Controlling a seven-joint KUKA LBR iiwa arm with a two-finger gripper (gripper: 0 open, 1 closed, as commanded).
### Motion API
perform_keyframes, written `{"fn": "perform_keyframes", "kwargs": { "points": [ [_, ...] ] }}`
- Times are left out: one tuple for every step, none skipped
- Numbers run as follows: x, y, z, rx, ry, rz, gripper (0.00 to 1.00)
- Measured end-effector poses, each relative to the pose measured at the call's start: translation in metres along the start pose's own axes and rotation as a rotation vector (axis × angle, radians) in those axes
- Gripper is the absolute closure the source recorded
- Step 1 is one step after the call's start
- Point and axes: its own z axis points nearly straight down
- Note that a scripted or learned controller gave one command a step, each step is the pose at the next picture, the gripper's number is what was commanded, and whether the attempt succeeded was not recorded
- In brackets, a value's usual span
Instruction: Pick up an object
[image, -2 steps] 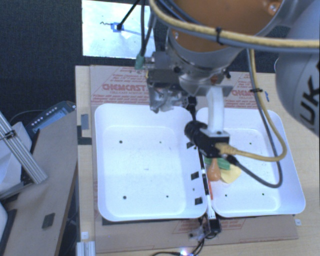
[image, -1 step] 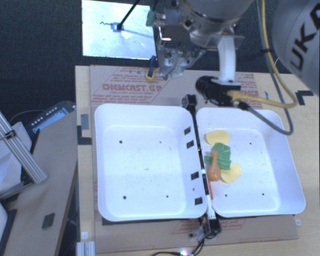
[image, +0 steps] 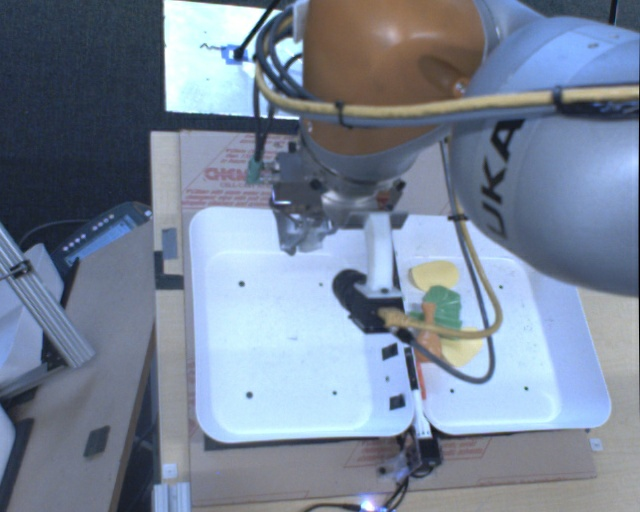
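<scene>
Camera view: the grey arm (image: 520, 150) reaches in from the right, its orange band (image: 390, 60) above the bins. The gripper (image: 297, 238) hangs over the far edge of the left bin (image: 260, 350), with nothing seen in its grasp; whether it is released or clenched I cannot tell. The objects lie in the right bin (image: 530, 400), near the divide: a yellow piece (image: 436, 272), a green object (image: 444, 301) just below it, an orange object (image: 432, 338) and another yellow piece (image: 464, 351), packed close together.
</scene>
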Motion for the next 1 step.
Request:
{"fn": "perform_keyframes", "kwargs": {
  "points": [
    [-0.0015, 0.0018, -0.1193, -0.026, 0.011, 0.001, 1.0]
  ]
}}
